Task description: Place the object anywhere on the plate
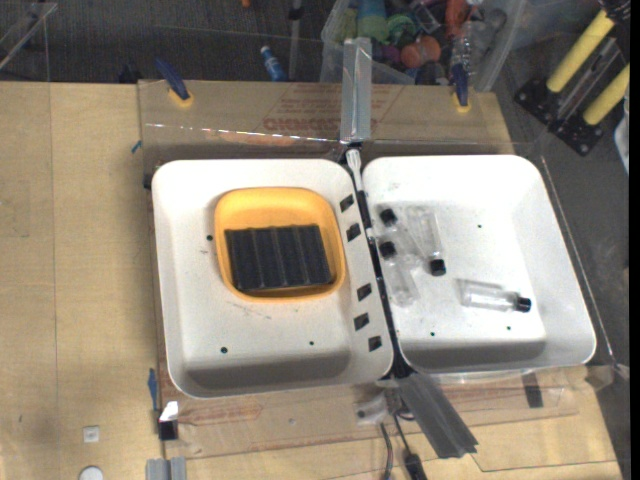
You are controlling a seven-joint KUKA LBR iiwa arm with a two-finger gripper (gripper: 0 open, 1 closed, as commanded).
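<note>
A yellow plate (275, 205) lies in the left bin (190, 268). On it rests a dark ribbed rectangular object (279, 258), covering most of the plate's middle and front. The right bin (530, 218) holds several clear plastic vials with black caps: two near its left wall (408, 232), one lying on its side toward the front right (492, 297).
A divider with black markers (360, 258) runs between the two bins. A clear tub of colourful toys (420, 13) stands beyond the bench at the back. Yellow-handled tools (590, 53) lie at the upper right. Blue clamps (175, 86) hold the rear panel.
</note>
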